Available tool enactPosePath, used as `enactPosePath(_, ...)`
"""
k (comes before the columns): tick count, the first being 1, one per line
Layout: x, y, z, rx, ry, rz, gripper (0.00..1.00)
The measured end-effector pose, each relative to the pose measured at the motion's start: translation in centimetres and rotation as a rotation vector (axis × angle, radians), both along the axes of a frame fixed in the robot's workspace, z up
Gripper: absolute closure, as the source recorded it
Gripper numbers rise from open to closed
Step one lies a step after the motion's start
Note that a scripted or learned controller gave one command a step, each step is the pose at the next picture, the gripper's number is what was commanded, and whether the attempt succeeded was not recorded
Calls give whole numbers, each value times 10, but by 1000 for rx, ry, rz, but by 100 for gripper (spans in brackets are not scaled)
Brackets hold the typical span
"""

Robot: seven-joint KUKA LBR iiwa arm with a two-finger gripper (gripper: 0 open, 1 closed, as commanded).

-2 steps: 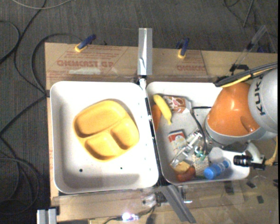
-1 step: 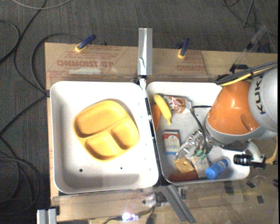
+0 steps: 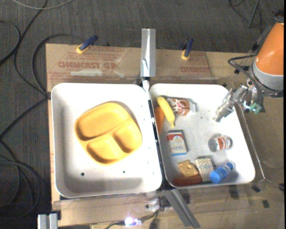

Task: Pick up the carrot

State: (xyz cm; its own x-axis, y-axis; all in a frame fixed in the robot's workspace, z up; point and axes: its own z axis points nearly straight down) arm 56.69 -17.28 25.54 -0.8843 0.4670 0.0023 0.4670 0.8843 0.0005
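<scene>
Carrot (image 3: 158, 119): orange, lying lengthwise against the left wall of the right bin (image 3: 203, 90), partly covered by a banana (image 3: 166, 110) resting just beside and over its upper end.

Near it in the same bin are noted a small red-and-white carton (image 3: 183, 106) at the top, a red-and-blue box (image 3: 176, 142) below the banana, a can (image 3: 220, 142) on its side toward the right, and along the bottom a brown block (image 3: 188, 169), a speckled packet (image 3: 205, 164) and a blue bottle (image 3: 221, 171).

The left bin (image 3: 66, 175) is seen to hold a yellow divided tray (image 3: 109, 132).

Both bins are set on a cardboard sheet (image 3: 62, 61) fixed with two clamps (image 3: 86, 44); dark carpet with loose cables (image 3: 19, 37) is seen around the bench.

Gripper (image 3: 221, 114): placed above the right bin's upper right part, well apart from the carrot. The finger spread cannot be made out, and nothing is seen held.
</scene>
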Motion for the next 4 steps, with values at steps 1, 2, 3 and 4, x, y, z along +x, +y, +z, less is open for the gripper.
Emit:
enactPosePath(1,0,1,0,1,0,1,0)
enactPosePath(2,-30,63,-103,2,0,182,0)
enactPosePath(3,-10,122,-75,0,1,-122,0)
enactPosePath(4,-42,186,61,-2,-2,67,0)
